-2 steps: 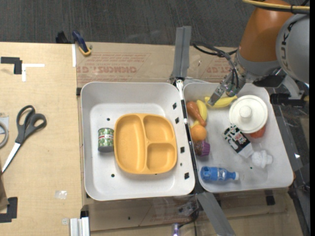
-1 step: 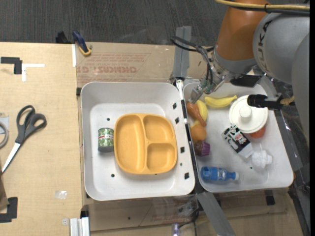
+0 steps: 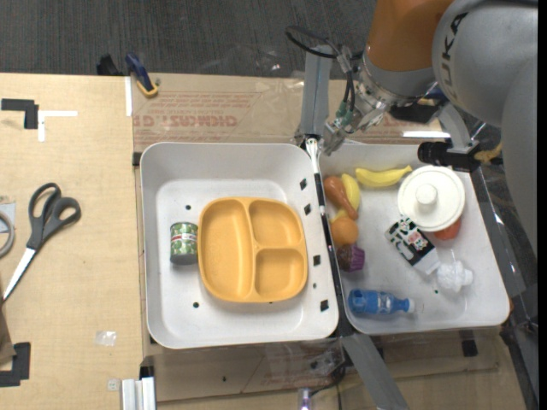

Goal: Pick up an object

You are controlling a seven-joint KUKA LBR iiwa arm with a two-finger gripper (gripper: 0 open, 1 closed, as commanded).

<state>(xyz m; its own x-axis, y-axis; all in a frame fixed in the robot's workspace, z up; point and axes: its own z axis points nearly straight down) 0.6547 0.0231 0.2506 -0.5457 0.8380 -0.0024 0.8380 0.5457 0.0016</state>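
So the hand (image 3: 349,120) sits at the upper middle of the frame, just above the top edge of the right bin (image 3: 491,310). Honestly can't tell if it's open or closed, too cluttered there. Right below it lie a banana (image 3: 382,176), an orange pepper-like thing (image 3: 344,191), and a white lidded pot (image 3: 432,197). Lower down: a black-white carton (image 3: 409,239) and a blue bottle (image 3: 380,302). The left bin (image 3: 162,314) carries a yellow divided tray (image 3: 253,248) with a small can (image 3: 183,242) touching it. Scissors (image 3: 38,225) lie on the surface at far left.
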